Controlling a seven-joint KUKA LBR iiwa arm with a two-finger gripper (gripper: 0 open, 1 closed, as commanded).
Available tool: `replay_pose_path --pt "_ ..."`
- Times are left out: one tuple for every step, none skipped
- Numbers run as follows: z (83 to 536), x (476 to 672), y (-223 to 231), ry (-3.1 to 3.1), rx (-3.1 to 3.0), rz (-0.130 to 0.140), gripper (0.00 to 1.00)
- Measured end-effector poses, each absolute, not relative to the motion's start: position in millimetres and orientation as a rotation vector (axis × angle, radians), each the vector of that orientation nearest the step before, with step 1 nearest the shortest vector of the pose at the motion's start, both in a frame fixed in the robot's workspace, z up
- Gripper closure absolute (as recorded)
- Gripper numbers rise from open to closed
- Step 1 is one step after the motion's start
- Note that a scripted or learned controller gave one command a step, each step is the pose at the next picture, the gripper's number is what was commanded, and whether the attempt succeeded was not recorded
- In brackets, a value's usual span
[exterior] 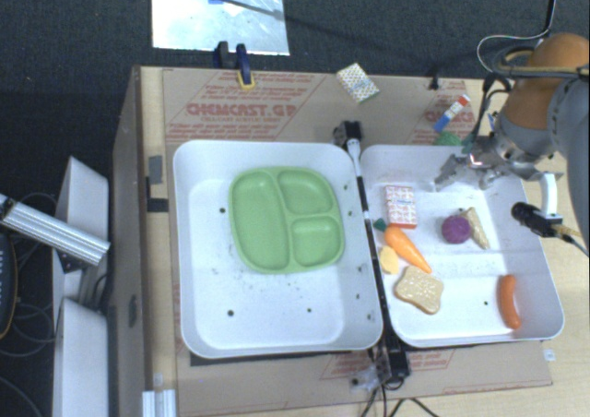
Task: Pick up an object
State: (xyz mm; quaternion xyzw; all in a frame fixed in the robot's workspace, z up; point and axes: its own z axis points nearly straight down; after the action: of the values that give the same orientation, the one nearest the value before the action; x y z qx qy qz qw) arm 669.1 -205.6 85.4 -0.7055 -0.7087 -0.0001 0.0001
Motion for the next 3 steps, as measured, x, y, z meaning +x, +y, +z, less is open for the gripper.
replay_pose_path --pt "85.4 669.1 -205.6 -2.226 -2.216 0.000 0.00" --pt "85.4 669.1 -205.6 -2.226 -2.216 0.000 0.00" --pt "85.4 669.1 -205.6 -2.226 -2.216 0.000 0.00"
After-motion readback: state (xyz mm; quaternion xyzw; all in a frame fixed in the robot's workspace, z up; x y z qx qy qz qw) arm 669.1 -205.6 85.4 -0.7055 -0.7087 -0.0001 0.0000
